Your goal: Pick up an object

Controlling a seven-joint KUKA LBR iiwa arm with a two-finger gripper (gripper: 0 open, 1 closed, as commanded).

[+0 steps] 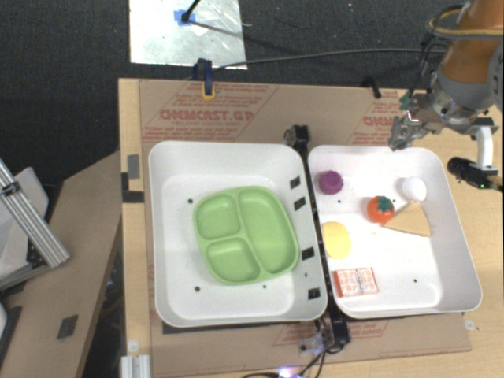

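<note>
— Hovering over the right bin's (453, 235) far edge, the gripper (402, 136): carrying anything?
— Cannot tell. The tomato (379, 209) sits mid-bin; I'd come straight down, centred, clear of the white ball (411, 188).

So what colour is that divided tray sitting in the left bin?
The divided tray is light green, with three compartments; the camera view looking down on the bins shows it plainly.

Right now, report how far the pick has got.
Done: nothing lifted. The purple piece, tomato, white ball, wedge, yellow piece and red packet all lie in the right bin. In hand: the gripper hangs above that bin's far rim. Left: descend, grasp, lift.
</note>
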